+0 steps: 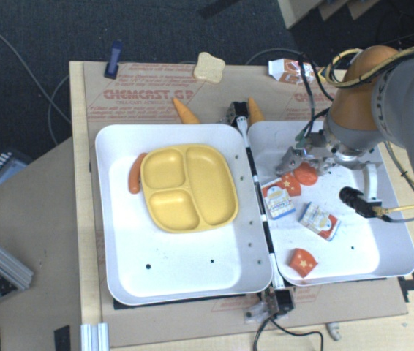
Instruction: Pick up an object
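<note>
I'm getting bright, even overhead light; the white bins (192, 269) nearly blow out, shadows beneath them stay soft, the dark floor (31, 20) reads grainy, overall focus slightly soft.

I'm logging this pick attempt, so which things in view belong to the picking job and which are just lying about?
Belonging to the job:
end effector, over the right bin
red tomato-like piece beside it
two small cartons
red strawberry-like piece

Lying about:
yellow divided plate and sausage in the left bin
bread slice, carrot, blue clip, small carton on the board outside
</note>
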You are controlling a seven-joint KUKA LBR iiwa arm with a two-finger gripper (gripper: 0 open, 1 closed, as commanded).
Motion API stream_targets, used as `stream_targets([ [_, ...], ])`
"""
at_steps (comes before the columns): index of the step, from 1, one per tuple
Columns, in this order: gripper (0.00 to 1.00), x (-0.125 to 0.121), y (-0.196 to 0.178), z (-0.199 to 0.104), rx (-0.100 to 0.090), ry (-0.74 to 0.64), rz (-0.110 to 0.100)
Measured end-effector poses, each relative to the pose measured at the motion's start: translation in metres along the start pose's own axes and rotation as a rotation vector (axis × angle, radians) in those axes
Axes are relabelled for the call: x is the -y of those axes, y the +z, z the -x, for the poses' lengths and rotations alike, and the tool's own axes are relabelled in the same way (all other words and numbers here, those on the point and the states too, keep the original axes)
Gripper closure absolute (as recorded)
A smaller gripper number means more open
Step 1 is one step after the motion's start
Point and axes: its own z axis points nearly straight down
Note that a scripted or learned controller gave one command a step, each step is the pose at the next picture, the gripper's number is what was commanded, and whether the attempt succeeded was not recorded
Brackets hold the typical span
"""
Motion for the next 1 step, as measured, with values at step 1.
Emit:
stream_targets([
  [1, 1.0, -0.0013, -0.0113, 0.0003, 0.002, 0.0, 0.004],
])
